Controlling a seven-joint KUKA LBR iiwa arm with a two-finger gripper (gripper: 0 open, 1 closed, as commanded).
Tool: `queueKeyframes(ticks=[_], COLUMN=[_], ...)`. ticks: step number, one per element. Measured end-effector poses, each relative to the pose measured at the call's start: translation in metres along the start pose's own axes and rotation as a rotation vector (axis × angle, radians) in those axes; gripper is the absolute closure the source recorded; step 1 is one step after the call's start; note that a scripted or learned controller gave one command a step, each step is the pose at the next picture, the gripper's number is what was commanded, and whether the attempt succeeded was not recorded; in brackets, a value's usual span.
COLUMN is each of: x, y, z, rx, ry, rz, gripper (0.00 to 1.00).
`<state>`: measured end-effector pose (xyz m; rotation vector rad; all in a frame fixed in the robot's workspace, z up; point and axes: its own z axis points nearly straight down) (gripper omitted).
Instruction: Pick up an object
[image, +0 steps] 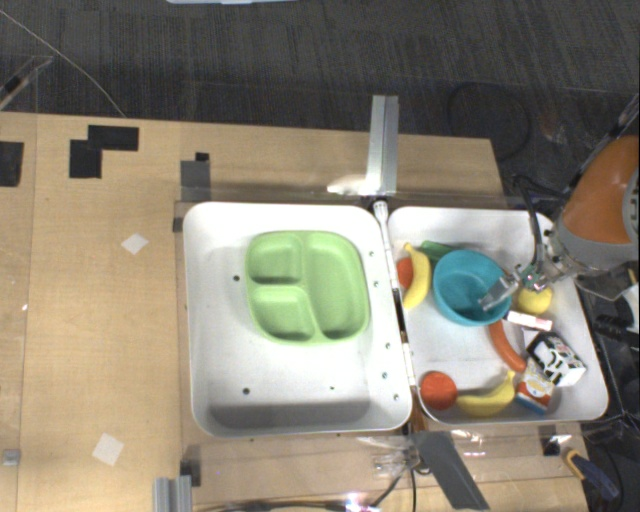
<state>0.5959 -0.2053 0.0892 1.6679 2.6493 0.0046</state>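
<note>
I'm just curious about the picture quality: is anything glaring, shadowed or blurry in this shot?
Camera view: the left bin's white floor glares, with a soft shadow along its near wall; the gripper over the blue bowl looks smeared; the green tray is sharp.

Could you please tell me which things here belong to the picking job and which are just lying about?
Job:
gripper
blue bowl
two bananas
orange ball
lemon
carrot
checkered box

Lying about:
green tray
left bin
</note>
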Motion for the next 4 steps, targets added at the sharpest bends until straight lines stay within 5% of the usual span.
queueKeyframes(ticks=[1, 2, 3, 4], x=[0.018, 0.013, 0.016, 0.03], y=[0.008, 0.016, 0.014, 0.011], z=[-0.001, -0.024, -0.018, -0.001], rx=[-0.001, -0.024, -0.014, -0.002], ry=[0.0, -0.018, -0.011, -0.001], rz=[0.036, 0.029, 0.029, 0.146], gripper=[0.0, 1.0, 0.0, 0.0])
